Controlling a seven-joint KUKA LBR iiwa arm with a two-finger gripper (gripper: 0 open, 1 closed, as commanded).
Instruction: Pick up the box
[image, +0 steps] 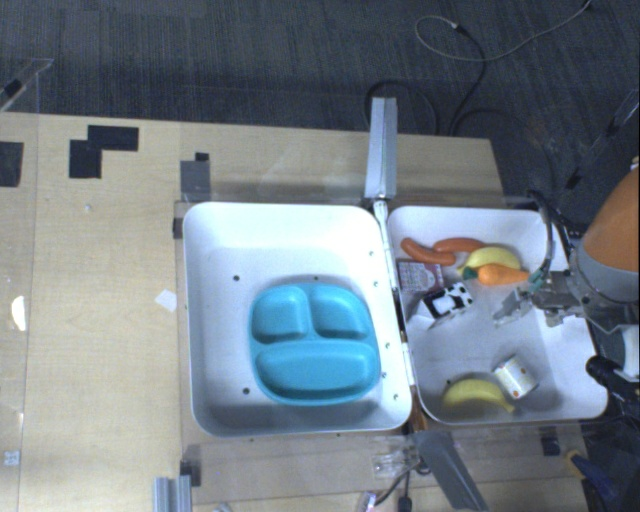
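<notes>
Camera view: box (447, 299) left of gripper (510, 305)

No readable text, small box (415, 273) bears print (too blurred to read)

Bins (215, 300) white. Divided tray (313, 340) sky blue. Sausage (428, 253) red-orange. Carrot (500, 275) orange. Bananas (476, 392) yellow. Box (447, 299) black-and-white patches. Can (515, 376) silver. Bench (90, 330) pale wood, black squares.
</notes>
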